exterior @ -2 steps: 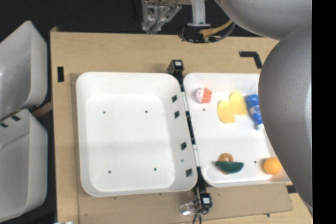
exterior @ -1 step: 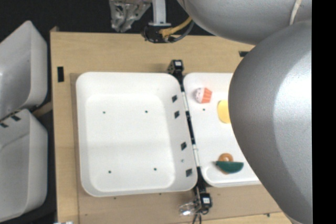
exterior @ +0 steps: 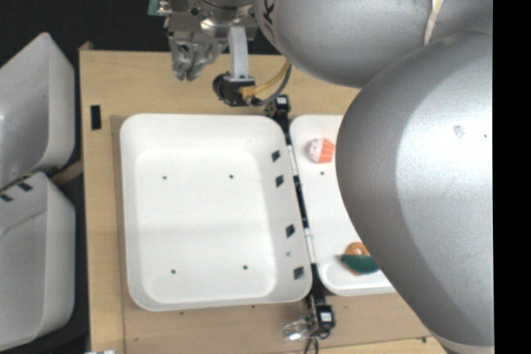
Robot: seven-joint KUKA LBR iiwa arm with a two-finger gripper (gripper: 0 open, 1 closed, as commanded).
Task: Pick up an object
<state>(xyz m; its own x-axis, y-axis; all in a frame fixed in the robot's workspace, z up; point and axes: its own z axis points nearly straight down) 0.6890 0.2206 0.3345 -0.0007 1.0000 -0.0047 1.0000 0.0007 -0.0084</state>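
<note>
At top centre of the frame, above the far rim of the left bin (exterior: 133, 203): gripper (exterior: 189, 62), hanging under the orange band, over bare bench (exterior: 104, 87) and not over either bin. Cannot tell whether shut or apart, too dark and tangled there. Nothing seen clamped.

Right of centre, in the right bin (exterior: 328, 203): small orange-and-white ball (exterior: 319, 151), near that bin's far-left corner, just beside the divider. Lower right, near the front rim: green piece (exterior: 360, 264) with something orange-brown (exterior: 356, 249) touching it from behind, both partly hidden under the arm (exterior: 415, 178). Well apart from the gripper, all three.

Handling, as a guess: all small and light. Ball looks smooth and rounded, probably hard plastic or foam, likely to roll or squirt out of a pinch. Best taken across the middle, square from above, with room kept off the wall. Green piece looks flatter and darker, maybe rubbery, so possibly a surer hold across its narrow width, though crowded by its neighbour and the rim. Too small to judge fragility.
</note>
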